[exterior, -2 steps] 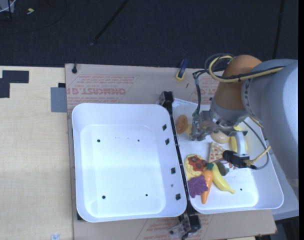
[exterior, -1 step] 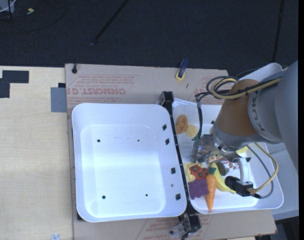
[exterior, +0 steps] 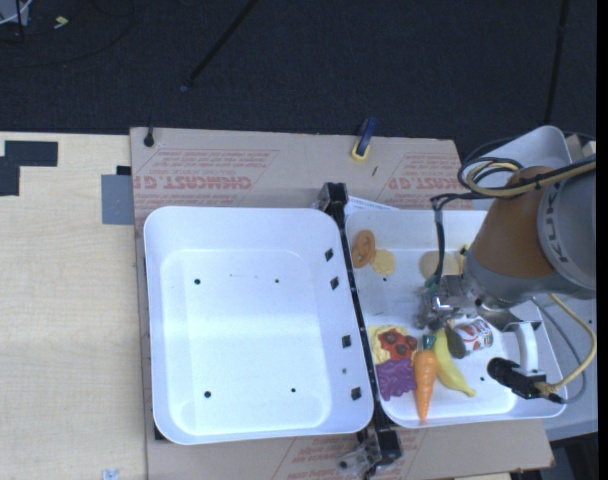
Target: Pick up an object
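Gripper low in the right bin above banana and carrot; jaw state unclear

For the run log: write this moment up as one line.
arm: over right bin | gripper: low among toys, grasp not visible | nearby: carrot, banana, purple grapes | left bin: no arm over it

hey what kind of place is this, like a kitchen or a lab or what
Most likely a robotics lab bench set up for grasping trials: a robot arm reaches over two white bins, toy food like a plastic carrot fills one, and cables run across cardboard.
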Controlling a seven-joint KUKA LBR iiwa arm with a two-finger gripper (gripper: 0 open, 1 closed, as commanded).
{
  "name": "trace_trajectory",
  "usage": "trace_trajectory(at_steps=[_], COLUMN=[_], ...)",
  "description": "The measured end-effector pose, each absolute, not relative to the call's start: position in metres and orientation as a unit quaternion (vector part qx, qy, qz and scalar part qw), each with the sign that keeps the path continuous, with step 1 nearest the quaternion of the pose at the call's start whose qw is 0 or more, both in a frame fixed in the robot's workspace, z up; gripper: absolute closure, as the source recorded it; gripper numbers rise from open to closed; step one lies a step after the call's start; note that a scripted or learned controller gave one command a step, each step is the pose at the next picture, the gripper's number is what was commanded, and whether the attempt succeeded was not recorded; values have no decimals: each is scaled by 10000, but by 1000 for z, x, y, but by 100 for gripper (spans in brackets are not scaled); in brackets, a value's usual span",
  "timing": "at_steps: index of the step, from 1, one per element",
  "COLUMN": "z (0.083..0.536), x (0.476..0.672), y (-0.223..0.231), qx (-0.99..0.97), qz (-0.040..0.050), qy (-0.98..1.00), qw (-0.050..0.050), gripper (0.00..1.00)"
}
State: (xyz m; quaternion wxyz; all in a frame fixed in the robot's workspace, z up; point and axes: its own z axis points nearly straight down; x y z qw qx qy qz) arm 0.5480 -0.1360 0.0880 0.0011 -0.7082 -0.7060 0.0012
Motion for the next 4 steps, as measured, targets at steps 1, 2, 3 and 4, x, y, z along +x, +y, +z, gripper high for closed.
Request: trace_trajectory(at_steps=[1,2,3,4], z=[226,409,464,493], x=[579,601,622,631], y=[-93,-54,-50,-52], qx=[-7052,-7050,-7058,-7056], qz=[-40,-58,-8,7], qy=[-7090,-7091,-7084,-7086], qw=[-41,-63,-15,-1], gripper=[100,100,100,100])
